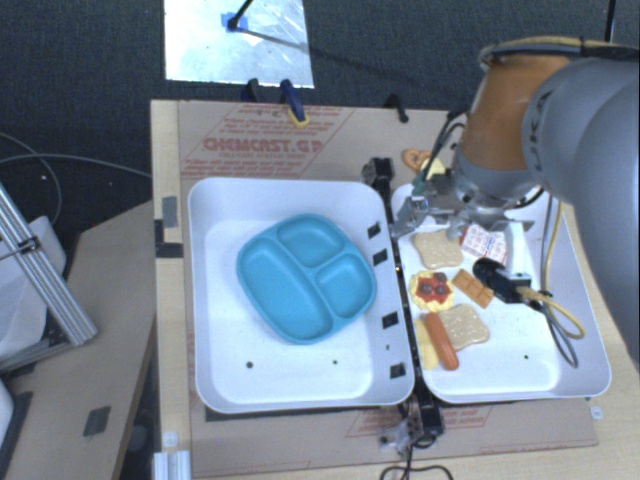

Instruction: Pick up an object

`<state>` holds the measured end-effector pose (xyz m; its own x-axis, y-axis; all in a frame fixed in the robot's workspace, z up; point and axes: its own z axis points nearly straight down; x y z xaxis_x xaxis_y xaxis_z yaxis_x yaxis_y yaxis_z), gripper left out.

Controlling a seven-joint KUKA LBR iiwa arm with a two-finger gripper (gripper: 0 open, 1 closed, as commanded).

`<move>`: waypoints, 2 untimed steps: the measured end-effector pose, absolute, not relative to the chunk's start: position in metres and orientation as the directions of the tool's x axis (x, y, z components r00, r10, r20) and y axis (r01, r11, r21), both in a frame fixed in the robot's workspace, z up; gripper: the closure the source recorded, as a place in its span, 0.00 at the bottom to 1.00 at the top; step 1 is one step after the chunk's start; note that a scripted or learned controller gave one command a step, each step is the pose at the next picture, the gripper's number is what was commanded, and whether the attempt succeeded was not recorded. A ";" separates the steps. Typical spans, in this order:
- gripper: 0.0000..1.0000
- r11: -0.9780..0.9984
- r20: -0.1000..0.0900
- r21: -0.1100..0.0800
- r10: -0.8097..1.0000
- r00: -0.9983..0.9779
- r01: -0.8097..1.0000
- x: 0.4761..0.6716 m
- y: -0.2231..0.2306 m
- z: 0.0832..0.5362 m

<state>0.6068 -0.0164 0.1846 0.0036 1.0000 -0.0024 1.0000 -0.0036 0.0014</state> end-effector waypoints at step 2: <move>0.00 0.009 0.003 0.001 1.000 -0.009 1.000 0.643 0.033 0.184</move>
<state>0.6429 0.0331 0.1844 -0.0092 1.0000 0.0030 1.0000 0.0092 0.0008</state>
